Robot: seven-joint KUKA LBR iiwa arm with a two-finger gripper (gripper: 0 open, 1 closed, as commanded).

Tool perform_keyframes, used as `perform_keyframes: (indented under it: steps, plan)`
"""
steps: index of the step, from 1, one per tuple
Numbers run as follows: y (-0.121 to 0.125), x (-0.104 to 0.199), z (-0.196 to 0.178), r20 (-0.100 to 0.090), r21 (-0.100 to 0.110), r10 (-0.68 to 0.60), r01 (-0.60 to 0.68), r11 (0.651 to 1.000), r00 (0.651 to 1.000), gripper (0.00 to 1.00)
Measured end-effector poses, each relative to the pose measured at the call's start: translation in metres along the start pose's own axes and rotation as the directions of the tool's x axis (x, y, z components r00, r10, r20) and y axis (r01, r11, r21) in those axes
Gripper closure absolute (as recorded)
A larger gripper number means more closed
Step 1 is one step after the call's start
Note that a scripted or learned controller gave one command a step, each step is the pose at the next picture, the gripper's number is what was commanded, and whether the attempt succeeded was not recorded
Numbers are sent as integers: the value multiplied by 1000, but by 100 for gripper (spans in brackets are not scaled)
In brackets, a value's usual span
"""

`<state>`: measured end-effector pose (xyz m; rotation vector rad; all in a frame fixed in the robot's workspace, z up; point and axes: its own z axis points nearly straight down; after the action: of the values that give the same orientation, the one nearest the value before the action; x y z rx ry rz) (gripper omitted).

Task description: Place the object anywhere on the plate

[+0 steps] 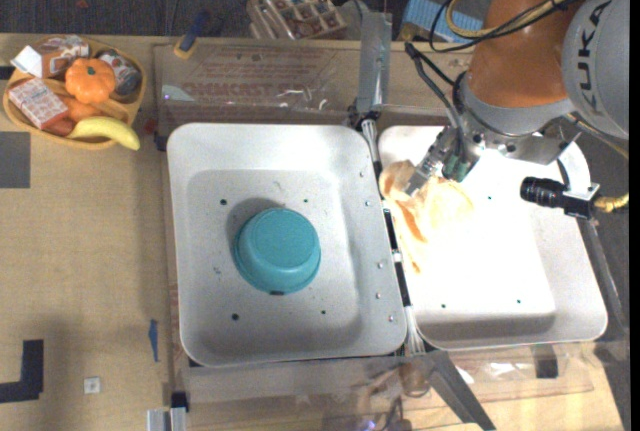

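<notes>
The teal plate lay upside down in the left bin, well apart from my work. In the right bin, the pale orange object rested against the left wall. My fingers stood just over its upper edge; whether they were parted or closed I could not tell. In my judgement, a sound grasp required descending squarely onto the object before any lift toward the plate.

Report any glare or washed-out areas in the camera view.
Camera view: the right bin is overexposed to near pure white, washing out an orange object beside the gripper; the left bin is evenly lit, the teal plate sharp.
</notes>
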<state>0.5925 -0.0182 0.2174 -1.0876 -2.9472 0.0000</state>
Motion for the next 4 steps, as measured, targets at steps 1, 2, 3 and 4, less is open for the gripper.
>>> perform_keyframes:
  steps: [1, 2, 3, 4]
  plan:
    - [38, 36, -9, 3, -2, -385, 385, 923, 923, 100]
    - [77, 78, -12, 4, -2, -648, 648, 762, 762, 100]
    - [100, 126, -2, 0, -1, -649, 649, 761, 761, 100]
    - [131, 167, -5, 4, -3, -650, 650, 760, 760, 100]
